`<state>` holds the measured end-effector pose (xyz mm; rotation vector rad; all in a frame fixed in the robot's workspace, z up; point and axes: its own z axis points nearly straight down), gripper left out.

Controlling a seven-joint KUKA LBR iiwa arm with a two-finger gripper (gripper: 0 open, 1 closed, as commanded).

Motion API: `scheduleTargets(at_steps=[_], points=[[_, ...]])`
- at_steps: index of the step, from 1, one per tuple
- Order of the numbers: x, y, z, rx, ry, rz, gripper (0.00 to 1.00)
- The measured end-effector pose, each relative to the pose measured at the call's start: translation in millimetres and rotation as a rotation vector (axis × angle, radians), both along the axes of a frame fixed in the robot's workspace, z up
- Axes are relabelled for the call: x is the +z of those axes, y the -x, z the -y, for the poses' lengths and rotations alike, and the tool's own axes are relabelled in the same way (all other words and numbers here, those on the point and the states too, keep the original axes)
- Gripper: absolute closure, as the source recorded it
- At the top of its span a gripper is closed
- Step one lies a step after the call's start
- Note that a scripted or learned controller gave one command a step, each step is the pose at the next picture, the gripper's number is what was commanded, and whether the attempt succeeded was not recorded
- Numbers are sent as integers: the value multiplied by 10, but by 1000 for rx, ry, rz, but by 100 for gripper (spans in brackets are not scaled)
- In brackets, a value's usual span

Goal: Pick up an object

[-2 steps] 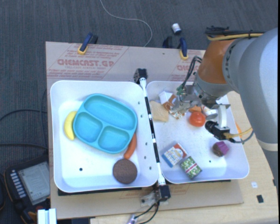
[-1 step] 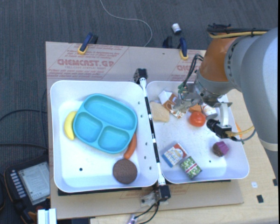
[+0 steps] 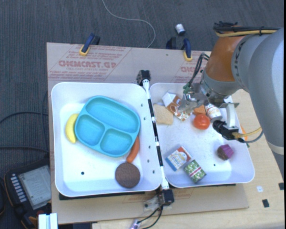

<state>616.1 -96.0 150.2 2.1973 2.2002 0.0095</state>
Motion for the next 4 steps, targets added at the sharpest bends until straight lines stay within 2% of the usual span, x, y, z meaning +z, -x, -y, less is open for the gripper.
scheduleTargets(at_steps=[2, 3, 4], points=[[191, -2, 8, 0, 3, 0, 100], [190, 0, 10, 0, 4, -1, 0], [-628, 321, 30, -1, -17, -23, 0]])
